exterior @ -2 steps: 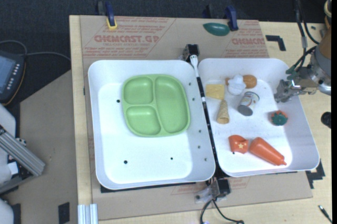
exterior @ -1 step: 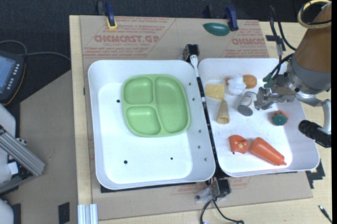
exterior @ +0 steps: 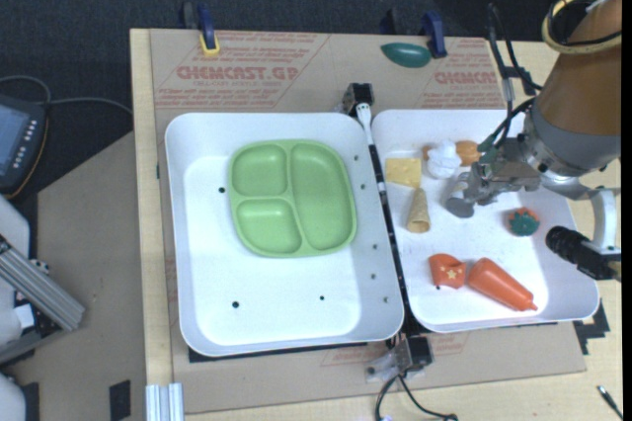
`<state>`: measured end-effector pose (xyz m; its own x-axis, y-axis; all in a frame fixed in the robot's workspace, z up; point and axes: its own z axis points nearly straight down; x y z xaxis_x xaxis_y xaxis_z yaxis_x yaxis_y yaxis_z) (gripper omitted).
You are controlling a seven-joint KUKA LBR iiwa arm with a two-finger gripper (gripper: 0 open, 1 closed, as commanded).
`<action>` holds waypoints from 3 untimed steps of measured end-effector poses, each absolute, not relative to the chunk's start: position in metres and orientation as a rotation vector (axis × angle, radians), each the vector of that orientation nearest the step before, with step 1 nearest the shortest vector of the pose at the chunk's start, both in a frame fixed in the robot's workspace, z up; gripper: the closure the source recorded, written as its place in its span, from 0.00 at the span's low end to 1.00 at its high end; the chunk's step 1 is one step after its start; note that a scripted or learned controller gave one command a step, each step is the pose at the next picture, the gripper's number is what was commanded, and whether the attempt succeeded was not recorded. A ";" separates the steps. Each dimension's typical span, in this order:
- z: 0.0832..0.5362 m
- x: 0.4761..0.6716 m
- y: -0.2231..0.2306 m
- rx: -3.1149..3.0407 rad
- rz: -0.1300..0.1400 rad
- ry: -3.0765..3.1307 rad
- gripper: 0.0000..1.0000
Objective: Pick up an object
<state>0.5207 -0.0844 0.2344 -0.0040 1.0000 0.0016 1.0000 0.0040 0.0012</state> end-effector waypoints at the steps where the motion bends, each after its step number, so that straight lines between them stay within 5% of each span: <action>1: 0.223 0.527 -0.090 -2.220 0.003 -2.220 1.00; 3: 0.214 0.522 -0.082 -2.219 0.002 -2.220 1.00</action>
<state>0.5219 -0.0817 0.2143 -0.0007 1.0000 0.0009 1.0000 0.0007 -0.0027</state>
